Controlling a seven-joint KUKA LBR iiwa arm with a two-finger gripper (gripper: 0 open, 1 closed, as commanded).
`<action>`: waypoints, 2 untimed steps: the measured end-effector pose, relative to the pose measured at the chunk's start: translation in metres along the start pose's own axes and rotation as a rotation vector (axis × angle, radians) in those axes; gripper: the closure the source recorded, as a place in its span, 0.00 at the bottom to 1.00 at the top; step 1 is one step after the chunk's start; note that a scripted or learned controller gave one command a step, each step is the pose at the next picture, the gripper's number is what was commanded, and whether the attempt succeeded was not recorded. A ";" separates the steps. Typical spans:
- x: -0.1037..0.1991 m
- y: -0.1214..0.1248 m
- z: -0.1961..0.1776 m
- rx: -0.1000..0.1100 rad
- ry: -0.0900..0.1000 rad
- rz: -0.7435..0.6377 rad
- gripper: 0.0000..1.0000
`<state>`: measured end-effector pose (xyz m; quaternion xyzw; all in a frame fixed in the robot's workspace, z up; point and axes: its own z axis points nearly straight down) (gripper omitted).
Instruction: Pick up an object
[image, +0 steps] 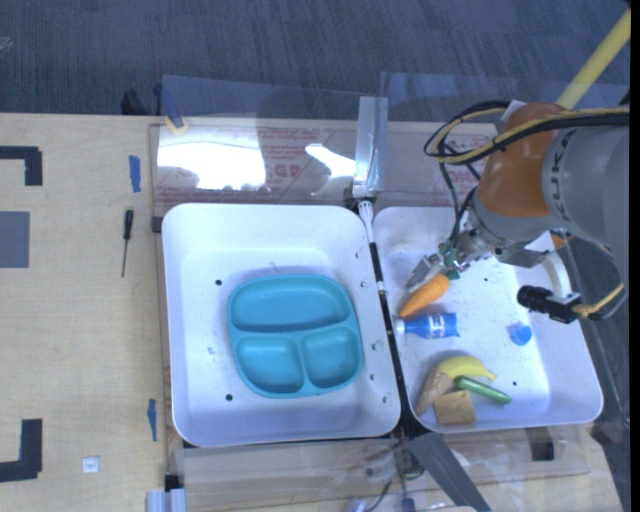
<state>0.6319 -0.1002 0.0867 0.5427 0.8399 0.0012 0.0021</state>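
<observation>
Carrot (427, 293) lies slantwise just below-left of the gripper (437, 267), top end nearest; whether the gripper's open, can't tell

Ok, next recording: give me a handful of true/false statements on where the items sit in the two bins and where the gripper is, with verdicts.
1. The teal divided plate lies in the left bin. True.
2. The carrot lies in the left bin beside the plate. False: it is in the right bin, near the divider between the bins.
3. The gripper is over the right bin, just up and right of the carrot. True.
4. The banana is on the teal plate. False: it lies near the front of the right bin, next to a green marker.
5. The small blue bottle lies on its side just below the carrot. True.
6. The blue cap sits in the plate's top compartment. False: it is in the right bin.
</observation>
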 end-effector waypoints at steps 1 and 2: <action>-0.020 -0.032 0.000 0.002 0.001 0.161 0.00; -0.018 -0.034 0.000 0.001 0.001 0.248 0.00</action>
